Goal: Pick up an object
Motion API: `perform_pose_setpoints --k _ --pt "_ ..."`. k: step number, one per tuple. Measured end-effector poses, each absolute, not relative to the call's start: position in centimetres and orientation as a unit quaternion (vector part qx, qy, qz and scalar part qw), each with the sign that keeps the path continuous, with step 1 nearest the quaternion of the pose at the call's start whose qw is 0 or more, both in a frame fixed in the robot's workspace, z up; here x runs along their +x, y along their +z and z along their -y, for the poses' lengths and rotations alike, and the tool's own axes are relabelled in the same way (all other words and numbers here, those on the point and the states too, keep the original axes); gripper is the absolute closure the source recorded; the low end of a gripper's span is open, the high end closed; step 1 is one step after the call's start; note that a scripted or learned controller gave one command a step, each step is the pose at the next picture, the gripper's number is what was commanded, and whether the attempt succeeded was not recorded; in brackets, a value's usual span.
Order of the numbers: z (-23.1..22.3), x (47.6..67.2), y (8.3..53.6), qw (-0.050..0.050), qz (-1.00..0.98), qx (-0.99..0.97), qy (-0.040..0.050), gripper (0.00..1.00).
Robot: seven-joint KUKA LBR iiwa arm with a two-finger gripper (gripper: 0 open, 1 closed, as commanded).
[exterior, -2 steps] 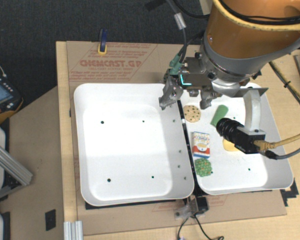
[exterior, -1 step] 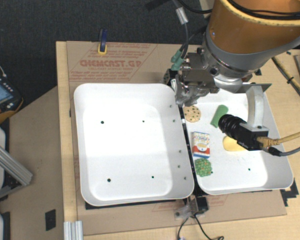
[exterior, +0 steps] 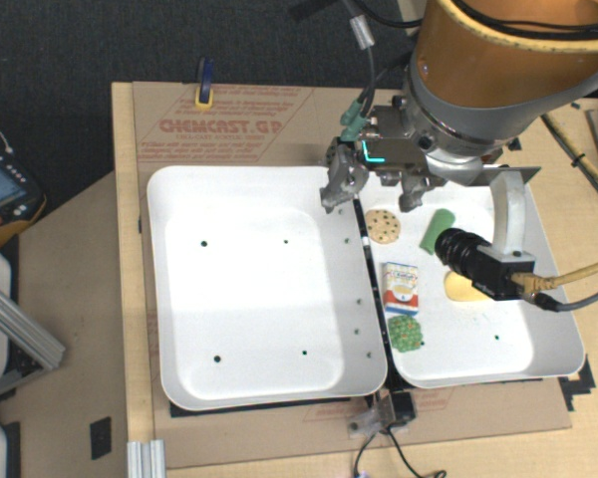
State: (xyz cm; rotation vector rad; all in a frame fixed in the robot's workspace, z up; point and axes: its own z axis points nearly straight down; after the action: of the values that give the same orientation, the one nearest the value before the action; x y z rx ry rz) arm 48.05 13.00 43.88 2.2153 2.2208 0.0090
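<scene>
My gripper (exterior: 373, 195) hangs over the near-left part of the right bin (exterior: 498, 352), its two grey fingers (exterior: 336, 189) spread apart with nothing between them. Just below the fingertips lies a round chocolate-chip cookie (exterior: 383, 226). To its right a green cylinder (exterior: 438, 229) lies tilted. A small white box with red and blue print (exterior: 401, 287) sits lower down, with a green bumpy ball (exterior: 406, 333) under it. A yellow piece (exterior: 462, 288) is partly hidden by a black fitting (exterior: 473, 257).
The left bin (exterior: 244, 287) sits beside the right one, their rims meeting at a dark seam (exterior: 367, 267). Both rest on a brown cardboard sheet (exterior: 229, 118). A yellow and black hose (exterior: 568, 287) runs off to the right. The big orange and grey arm body (exterior: 508, 48) overhangs the right bin's back.
</scene>
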Motion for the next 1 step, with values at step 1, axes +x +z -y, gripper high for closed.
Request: perform_pose_setpoints --k 1 --pt "-13.03 48.11 44.96 0.004 -0.708 0.706 0.0045 1.00"
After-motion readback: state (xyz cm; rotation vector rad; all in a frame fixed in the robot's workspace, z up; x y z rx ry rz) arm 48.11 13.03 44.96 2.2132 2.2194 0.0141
